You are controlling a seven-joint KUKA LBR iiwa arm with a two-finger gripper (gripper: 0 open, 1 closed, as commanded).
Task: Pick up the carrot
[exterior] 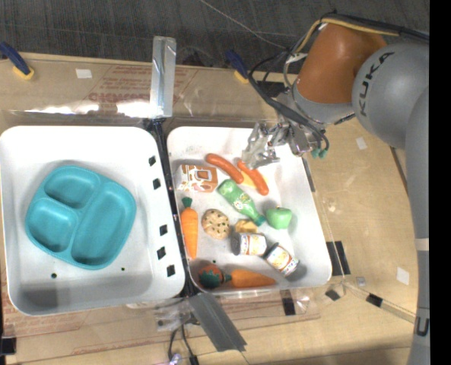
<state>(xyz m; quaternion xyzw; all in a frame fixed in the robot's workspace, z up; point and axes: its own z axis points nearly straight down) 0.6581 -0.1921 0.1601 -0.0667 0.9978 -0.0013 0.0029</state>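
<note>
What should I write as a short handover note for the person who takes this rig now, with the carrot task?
Pincer: over the far side of the right bin, near the hot dogs.
Carrot: lying in the right bin along its left wall, beside the cookie. A second carrot lies at the near wall.
Done: nothing lifted.
Left: move to a carrot, grasp it, lift it.

Both white bins (73, 147) looked like smooth, slightly glossy plastic. The teal tray (79, 216) was matt plastic. The carrot (189, 231) at the right bin's 9 o'clock side had a smooth, plastic-looking orange skin. The claw (262, 149) looked like bare shiny metal. The arm (385, 90) had a grey satin shell and a glossy orange band (328, 67). The worktop (362, 196) looked like pale matt wood, with clear shiny film at 12 o'clock.
</note>
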